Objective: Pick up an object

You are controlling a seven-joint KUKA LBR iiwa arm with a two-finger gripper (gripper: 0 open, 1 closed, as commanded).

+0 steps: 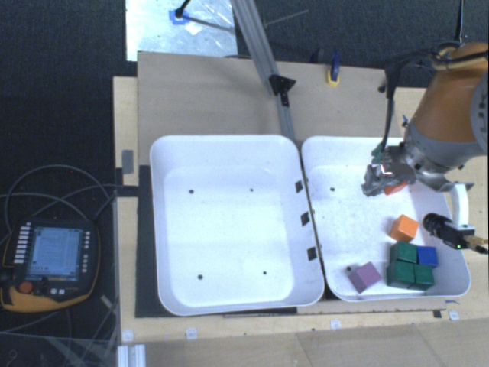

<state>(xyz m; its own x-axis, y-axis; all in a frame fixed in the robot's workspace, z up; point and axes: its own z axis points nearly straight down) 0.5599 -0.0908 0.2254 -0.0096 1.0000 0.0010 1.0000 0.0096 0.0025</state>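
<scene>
My gripper (379,180) hangs over the upper middle of the right bin (336,205), its metal head pointing down and to the left. A small red piece (393,189) peeks out just beside and under it; I cannot tell whether it is held. Lower right in that bin lie an orange block (405,227), a blue block (427,256), a cluster of green blocks (404,266) and a purple block (365,276).
The left bin (229,220) stands beside the right one, parted from it by a shared ridge with black clips (306,219). A slanted metal pole (260,40) crosses the bench at the back. A teach pendant (52,264) lies on the floor at left.
</scene>
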